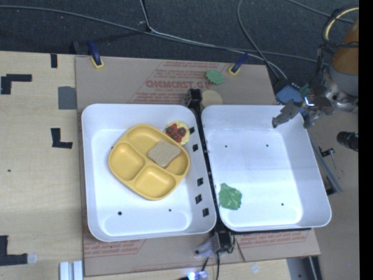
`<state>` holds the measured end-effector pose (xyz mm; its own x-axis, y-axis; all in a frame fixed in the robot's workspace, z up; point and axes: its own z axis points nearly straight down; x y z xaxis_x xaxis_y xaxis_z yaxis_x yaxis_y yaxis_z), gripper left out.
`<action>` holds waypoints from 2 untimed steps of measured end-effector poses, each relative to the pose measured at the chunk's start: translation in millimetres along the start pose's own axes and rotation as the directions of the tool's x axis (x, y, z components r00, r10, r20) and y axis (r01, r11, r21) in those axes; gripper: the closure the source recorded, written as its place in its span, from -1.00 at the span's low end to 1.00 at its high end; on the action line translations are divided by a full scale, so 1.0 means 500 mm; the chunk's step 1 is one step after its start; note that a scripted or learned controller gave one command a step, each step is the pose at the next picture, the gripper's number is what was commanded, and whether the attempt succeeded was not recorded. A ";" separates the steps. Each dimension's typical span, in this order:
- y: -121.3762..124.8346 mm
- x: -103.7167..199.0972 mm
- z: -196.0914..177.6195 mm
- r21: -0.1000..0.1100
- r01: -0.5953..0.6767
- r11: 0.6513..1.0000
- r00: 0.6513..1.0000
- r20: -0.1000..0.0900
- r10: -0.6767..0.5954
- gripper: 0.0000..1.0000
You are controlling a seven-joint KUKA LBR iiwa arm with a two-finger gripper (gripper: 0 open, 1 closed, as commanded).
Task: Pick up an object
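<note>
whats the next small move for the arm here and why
Probably swing the gripper in over the right bin toward the green leafy piece near its front left corner. The gripper sits at the bin's far right rim with nothing between its fingers, and that green piece lies alone and apart from the walls, likely easier to reach than the food on the yellow tray in the left bin.

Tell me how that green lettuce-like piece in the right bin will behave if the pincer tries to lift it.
The green piece looks thin and ruffled, so it is probably light and somewhat floppy. It lies flat on the right bin floor, so fingers may slide over it. It seems unlikely to roll. The pincer hangs at the bin's far right corner.
</note>
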<state>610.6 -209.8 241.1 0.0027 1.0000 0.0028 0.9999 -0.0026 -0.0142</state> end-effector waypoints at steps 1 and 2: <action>0.005 0.001 -0.017 -0.013 0.004 1.000 1.000 0.003 -0.004 -1.00; 0.016 -0.001 0.109 -0.008 0.004 1.000 1.000 0.003 -0.004 -1.00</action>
<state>617.9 -210.0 186.5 -0.0015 1.0000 -0.0001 1.0000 0.0015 -0.0062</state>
